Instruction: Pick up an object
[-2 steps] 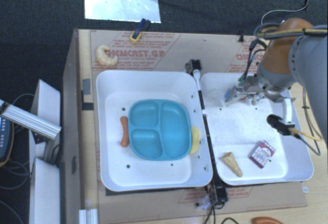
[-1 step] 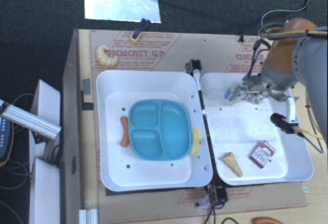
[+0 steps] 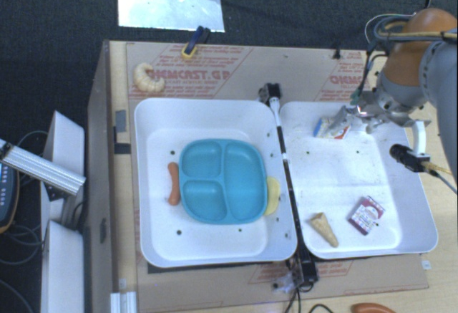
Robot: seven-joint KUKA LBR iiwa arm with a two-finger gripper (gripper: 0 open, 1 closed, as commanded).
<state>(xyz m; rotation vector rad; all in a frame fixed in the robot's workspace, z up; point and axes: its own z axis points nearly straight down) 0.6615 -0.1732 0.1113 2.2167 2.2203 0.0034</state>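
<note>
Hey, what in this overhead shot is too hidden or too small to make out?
- Hand, camera view: the wrist covers the fingers, so open or shut is unclear.
- Yellow thing, left bin: mostly tucked behind the blue plate.
- Packet by the hand: too small to identify.
- Red packet: label unreadable.

- Two shallow white plastic bins: the left bin (image 3: 154,161) and the right bin (image 3: 411,222), side by side on the bench.
- One blue divided plastic plate (image 3: 222,181) (four compartments).
- One orange toy sausage (image 3: 173,183).
- One yellow piece (image 3: 273,195), partly hidden at the plate's right edge.
- One tan cone-shaped piece (image 3: 324,228).
- One dark red packet (image 3: 366,215).
- One blue, white and red crumpled wrapper (image 3: 331,128).
- One cream ridged toy (image 3: 148,78), near the bench's far-left corner.
</note>
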